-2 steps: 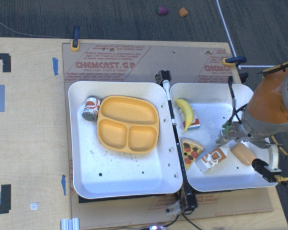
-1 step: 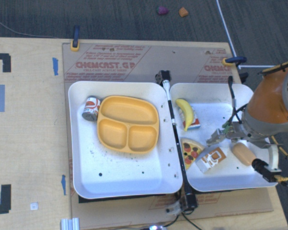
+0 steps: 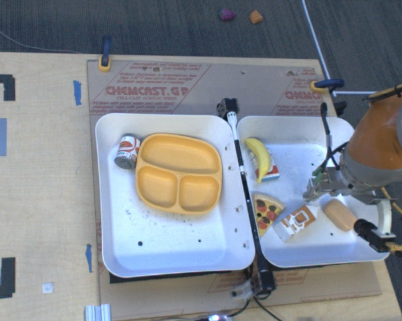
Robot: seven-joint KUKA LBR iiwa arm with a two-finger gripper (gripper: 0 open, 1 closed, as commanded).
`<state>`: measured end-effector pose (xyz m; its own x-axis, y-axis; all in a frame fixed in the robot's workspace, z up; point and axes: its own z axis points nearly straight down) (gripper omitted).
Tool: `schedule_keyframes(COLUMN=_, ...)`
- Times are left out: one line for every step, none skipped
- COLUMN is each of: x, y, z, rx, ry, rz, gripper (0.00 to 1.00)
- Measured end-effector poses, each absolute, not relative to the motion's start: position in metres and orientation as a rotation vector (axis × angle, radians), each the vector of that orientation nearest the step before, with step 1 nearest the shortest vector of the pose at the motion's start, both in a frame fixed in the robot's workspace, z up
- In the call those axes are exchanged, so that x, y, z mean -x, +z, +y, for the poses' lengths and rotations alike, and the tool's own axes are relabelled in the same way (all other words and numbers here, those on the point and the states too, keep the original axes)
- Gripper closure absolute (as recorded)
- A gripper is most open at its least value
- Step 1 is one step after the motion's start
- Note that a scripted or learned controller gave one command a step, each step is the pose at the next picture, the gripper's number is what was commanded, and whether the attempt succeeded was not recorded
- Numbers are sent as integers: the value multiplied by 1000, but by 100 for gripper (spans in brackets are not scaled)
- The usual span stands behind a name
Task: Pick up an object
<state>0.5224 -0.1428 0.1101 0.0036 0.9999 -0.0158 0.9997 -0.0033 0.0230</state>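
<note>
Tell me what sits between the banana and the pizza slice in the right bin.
In the camera view, a small red-and-white item lies beside the banana, above the pizza slice.

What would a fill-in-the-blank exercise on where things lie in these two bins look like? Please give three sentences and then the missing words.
1. The yellow divided tray lies in the ____ bin of the camera view.
2. The crushed can lies against the tray's ____ edge.
3. In the right bin, the pizza slice toy lies nearer the camera than the ____.

Missing words: left; left; banana
</note>
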Motion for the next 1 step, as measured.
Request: schedule_keyframes(x=-522, y=110, z=-143, rx=-2206, ry=7, rz=2199, gripper=0)
